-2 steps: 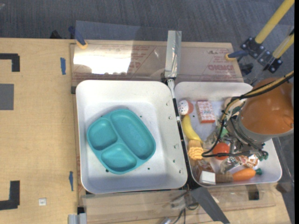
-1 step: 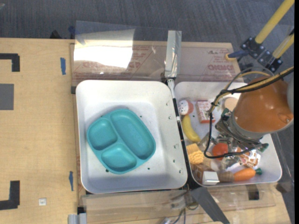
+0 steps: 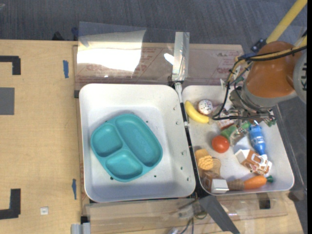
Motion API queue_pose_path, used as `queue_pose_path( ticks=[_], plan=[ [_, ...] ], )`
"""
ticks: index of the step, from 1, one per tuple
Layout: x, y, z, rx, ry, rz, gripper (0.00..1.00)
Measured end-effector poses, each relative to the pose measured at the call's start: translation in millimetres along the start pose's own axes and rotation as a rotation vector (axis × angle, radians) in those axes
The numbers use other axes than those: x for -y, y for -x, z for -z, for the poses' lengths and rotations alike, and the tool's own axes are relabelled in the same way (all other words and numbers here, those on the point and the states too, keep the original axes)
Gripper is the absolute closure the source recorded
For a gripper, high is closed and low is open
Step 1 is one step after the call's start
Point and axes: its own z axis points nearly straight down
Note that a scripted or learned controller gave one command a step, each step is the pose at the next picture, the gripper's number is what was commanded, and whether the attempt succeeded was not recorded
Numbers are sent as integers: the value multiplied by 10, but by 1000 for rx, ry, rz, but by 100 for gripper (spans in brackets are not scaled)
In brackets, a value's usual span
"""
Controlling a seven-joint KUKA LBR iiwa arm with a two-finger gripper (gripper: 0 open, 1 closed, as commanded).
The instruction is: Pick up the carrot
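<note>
Carrot (image 3: 255, 182) at right bin's (image 3: 287, 167) near edge, touching carton (image 3: 254, 162). Claw (image 3: 242, 129) farther off, over tomato (image 3: 220, 144) and bottle (image 3: 257, 139); its state: cannot tell. Risk: crowding could spoil the grasp.

Tray (image 3: 127, 146) — smooth, glossy teal plastic

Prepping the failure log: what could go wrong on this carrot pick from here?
1. The carrot lies at the right bin's near edge, touching the small carton; a descent may hit the wall or catch the carton.
2. The gripper sits up-bin over the tomato and blue bottle, apart from the carrot; closing here would likely grab the wrong item.
3. Clutter is tight, so moving across may knock neighbours.
</note>
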Motion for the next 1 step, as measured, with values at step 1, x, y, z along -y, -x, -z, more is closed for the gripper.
queue_pose_path(
  ticks=[1],
  plan=[
    [-694,-285,-8,-2,1,7,0]
  ],
)
